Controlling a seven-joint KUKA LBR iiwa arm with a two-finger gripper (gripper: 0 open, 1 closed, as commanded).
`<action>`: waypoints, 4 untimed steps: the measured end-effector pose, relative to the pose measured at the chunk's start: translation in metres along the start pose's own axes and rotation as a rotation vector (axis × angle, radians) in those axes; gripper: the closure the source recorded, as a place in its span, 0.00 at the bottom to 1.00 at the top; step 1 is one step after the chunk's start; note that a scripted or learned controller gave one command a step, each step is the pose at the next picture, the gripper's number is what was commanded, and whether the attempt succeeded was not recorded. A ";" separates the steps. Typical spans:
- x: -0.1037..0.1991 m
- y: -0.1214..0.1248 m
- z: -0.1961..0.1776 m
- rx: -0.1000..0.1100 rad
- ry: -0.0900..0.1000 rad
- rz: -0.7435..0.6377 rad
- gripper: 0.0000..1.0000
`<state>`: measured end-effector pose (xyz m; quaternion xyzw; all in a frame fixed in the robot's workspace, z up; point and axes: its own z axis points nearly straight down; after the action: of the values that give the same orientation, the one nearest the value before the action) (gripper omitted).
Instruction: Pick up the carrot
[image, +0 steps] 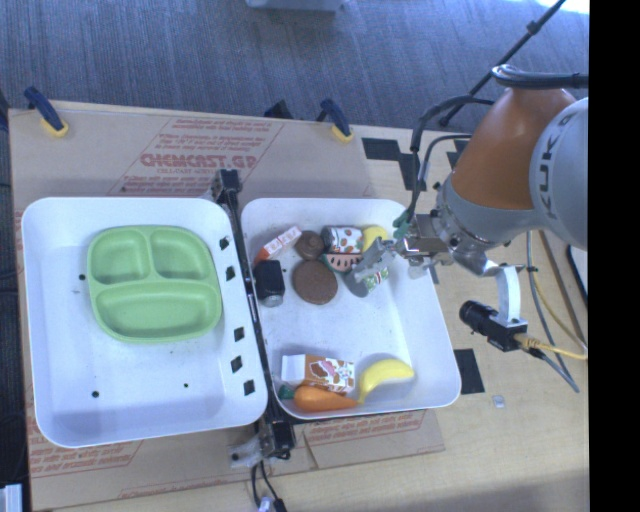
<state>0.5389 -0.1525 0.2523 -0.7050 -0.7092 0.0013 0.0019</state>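
The orange carrot (322, 399) lies along the near edge of the right bin (420, 330), just below a small orange-and-white carton (330, 373) and left of a yellow banana (385, 376). My gripper (372, 268) hangs over the far right part of that bin, close to a cluster of toy food, well away from the carrot. Nothing visible sits between its fingers.
A green divided plate (153, 280) lies in the left bin (60, 400). The right bin's far side holds a brown round cookie (316, 282), a black block (268, 281), a watermelon slice piece (343, 246), a yellow item (374, 236) and a small wrapper (281, 242).
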 end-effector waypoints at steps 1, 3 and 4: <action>0.033 -0.034 0.137 0.003 0.001 -0.002 0.00; -0.018 -0.038 0.161 0.001 0.001 0.000 0.00; -0.030 -0.029 0.044 -0.004 -0.001 0.001 0.00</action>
<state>0.5100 -0.1823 0.2082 -0.7052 -0.7090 0.0002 0.0001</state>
